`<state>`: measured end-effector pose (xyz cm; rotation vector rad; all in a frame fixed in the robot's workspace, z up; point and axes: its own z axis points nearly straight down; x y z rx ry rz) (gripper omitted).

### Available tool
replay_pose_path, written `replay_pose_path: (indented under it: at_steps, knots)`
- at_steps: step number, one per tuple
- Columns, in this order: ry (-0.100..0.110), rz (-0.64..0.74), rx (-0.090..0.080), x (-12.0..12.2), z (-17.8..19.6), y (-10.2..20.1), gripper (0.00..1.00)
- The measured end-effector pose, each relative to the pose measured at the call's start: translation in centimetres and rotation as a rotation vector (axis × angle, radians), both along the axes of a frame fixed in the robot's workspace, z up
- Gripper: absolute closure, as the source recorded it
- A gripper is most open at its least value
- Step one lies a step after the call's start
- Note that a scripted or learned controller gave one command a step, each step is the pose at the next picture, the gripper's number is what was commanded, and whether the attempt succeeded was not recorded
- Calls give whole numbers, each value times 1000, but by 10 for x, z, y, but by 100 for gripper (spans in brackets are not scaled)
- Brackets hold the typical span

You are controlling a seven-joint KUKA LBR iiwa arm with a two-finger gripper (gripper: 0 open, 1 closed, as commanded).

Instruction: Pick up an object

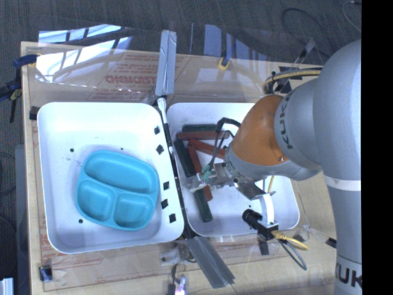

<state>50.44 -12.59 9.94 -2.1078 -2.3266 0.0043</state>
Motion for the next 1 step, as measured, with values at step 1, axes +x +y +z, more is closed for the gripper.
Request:
replay_pose_path:
  at_steps: [1]
  knots:
    - [-2, -207, 0, -1, 171, 66, 100]
